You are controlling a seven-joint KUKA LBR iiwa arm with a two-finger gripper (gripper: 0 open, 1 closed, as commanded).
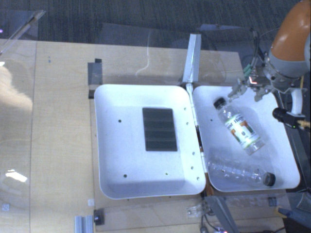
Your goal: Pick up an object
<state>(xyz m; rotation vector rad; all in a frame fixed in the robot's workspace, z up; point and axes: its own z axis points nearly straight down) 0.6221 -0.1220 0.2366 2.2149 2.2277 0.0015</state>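
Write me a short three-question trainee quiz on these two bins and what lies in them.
1. True or false: the dark ribbed block lies in the right bin.
2. How many clear bottles are in the right bin?
3. The labelled bottle lies: A) upright, B) on its side, cap toward the bin's far left corner, C) in the left bin.

Key: 1. False, it lies in the left bin. 2. Two: the labelled bottle and an unlabelled bottle along the near wall. 3. B.
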